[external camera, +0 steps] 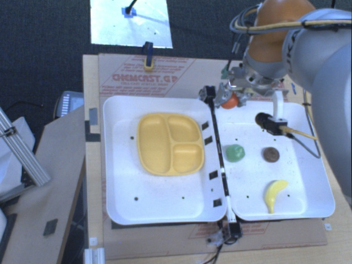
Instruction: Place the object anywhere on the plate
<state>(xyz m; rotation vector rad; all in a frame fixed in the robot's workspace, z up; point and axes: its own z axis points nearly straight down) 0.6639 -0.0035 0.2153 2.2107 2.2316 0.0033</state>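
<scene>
Overhead, the grey arm [308, 43] reaches in from the right, its orange band bent above the right bin's [316, 202] far-left corner; the gripper [230, 97] hangs there with an orange object [230, 100] between its fingers; the yellow divided plate [169, 143] lies in the left bin [118, 202], well apart from the gripper.

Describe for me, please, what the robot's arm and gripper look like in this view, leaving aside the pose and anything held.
The arm is bulky and rounded, with smooth grey casings and a glossy orange band above the wrist. A bundle of cables, some yellowish, loops beside that band. The gripper is a small metallic and dark assembly below the wrist.
</scene>
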